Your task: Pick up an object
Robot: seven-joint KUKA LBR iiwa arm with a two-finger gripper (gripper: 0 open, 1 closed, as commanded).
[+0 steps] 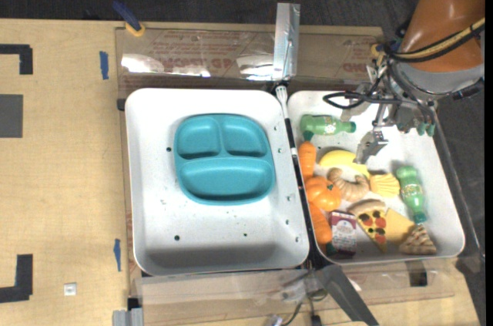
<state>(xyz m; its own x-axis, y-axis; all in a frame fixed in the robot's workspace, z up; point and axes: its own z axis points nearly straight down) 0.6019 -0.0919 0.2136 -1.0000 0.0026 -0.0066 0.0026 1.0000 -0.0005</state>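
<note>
Camera view: jaws (370,149) above banana (337,159)

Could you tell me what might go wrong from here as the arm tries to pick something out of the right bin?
1. The toy food is heaped tightly: the carrot, banana and pizza slice touch or overlap, so the gripper may nudge neighbours or close on two items.
2. The gripper hangs above the pile near the banana and the green bottle; a round bottle could roll away from a grasp.
</note>
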